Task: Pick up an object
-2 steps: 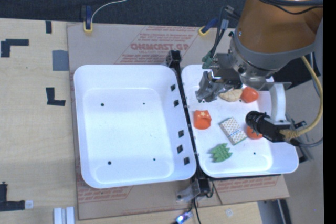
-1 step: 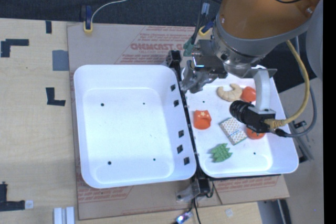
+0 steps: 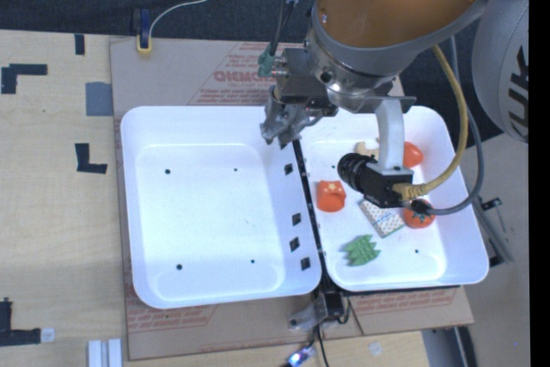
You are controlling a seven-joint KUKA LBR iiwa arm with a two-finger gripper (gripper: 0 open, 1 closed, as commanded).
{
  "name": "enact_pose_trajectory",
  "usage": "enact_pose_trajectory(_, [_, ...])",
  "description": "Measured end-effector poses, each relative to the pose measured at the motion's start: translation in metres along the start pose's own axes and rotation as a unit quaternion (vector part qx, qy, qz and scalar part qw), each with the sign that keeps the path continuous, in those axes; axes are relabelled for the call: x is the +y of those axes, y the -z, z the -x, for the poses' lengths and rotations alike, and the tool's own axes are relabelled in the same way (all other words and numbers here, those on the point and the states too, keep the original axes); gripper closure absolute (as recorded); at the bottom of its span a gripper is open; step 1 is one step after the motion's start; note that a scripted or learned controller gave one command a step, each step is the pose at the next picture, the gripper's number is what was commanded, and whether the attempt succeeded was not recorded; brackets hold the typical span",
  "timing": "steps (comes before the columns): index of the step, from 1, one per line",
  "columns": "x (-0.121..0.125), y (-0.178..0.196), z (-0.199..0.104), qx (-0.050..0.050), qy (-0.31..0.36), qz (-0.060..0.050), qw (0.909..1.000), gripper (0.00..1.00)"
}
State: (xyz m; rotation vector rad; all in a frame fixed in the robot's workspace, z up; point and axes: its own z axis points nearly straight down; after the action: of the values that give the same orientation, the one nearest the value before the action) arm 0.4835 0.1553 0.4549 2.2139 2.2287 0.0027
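Nearest in the right bin (image 3: 464, 271) lies a green leafy toy (image 3: 362, 250). Behind it is a dotted white card (image 3: 383, 221), with a red round piece (image 3: 418, 217) just beside it. Further back stands an orange cup-like block (image 3: 331, 195), then another orange piece (image 3: 412, 155) partly hidden behind a black cylinder on the arm. The left bin (image 3: 146, 211) is beside. The tool (image 3: 281, 131) hangs above the bins' far dividing edge; whether it is spread, I cannot tell.
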Motion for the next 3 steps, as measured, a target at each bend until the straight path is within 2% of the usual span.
enact_pose_trajectory(1, [0.013, 0.002, -0.055, 0.0, 0.0, -0.001, 1.0, 1.0])
enact_pose_trajectory(2, [0.055, 0.084, -0.079, 0.001, -0.001, 0.004, 1.0, 1.0])
enact_pose_trajectory(3, [0.054, 0.09, -0.079, -0.001, -0.001, -0.001, 1.0, 1.0])
